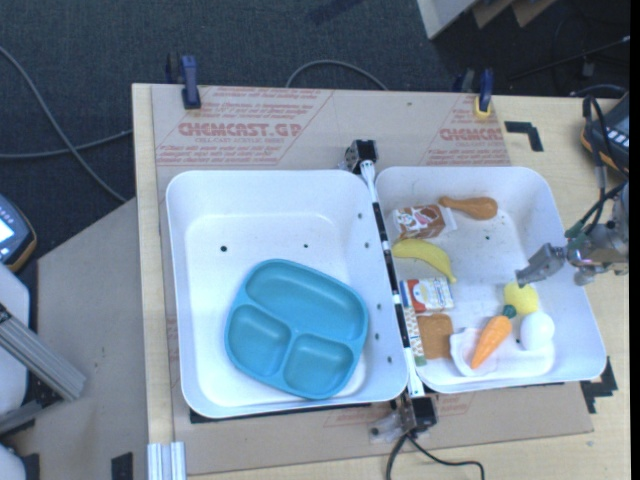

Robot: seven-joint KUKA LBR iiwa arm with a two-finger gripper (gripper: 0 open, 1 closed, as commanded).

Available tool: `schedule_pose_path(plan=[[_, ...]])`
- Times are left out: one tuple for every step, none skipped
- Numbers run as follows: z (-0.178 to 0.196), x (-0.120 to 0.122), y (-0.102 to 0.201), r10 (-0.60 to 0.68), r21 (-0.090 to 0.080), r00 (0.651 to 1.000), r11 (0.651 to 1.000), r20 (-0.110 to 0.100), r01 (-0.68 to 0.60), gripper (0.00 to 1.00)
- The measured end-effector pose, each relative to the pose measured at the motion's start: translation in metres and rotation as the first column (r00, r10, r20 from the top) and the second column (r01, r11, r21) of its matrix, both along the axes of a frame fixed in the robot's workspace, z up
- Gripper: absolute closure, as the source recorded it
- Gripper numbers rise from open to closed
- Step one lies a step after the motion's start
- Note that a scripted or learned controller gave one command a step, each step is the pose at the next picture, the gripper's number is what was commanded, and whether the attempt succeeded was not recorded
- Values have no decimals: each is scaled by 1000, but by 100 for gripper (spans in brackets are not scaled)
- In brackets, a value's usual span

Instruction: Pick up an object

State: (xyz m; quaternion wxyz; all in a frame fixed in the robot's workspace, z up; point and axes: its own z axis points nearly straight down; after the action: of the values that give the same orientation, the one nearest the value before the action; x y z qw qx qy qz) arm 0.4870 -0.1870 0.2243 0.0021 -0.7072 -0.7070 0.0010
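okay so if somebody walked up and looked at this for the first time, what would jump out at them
Probably the blue divided plate, lying alone in the left bin and bright against the white. Next, the clutter of toy food in the right bin: a banana near the middle divider, a carrot beside a white egg at the front, a drumstick at the back. The claw reaches in from the right, just above a small yellow piece.
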Motion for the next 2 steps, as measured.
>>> schedule_pose_path(plan=[[-147,6,10,-1,1,1000,1000,-2,1,0],[-142,-9,50,3,3,1000,1000,-3,-3,0]])
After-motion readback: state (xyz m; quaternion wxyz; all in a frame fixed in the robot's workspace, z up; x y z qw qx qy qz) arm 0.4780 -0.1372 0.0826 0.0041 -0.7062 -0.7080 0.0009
